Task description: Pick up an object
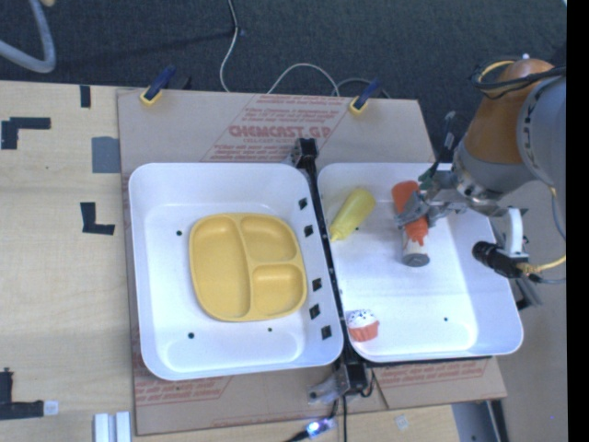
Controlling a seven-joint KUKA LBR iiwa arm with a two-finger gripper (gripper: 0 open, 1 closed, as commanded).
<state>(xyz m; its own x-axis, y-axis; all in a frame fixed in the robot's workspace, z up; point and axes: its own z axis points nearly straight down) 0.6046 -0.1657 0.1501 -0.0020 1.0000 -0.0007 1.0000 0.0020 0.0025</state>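
- Nearest the camera, a small cupcake with white frosting and a red cup sits at the near left corner of the right bin, against the divider and well apart from the gripper.
- Over the far right part of that bin, the gripper hangs with an orange-red object touching or just beside it; the grey end at its bottom blurs into that object, so I cannot tell whether the claw is spread, pressed together or pinching anything.
- Left of the gripper lies a yellow banana-like piece, its long axis slanting from far right to near left, close to the divider.
- My judgement: the orange-red object is the nearest candidate, barely any travel away; the yellow piece calls for a short move left.
- Alone in the left bin, a yellow divided plate is farthest from the arm.
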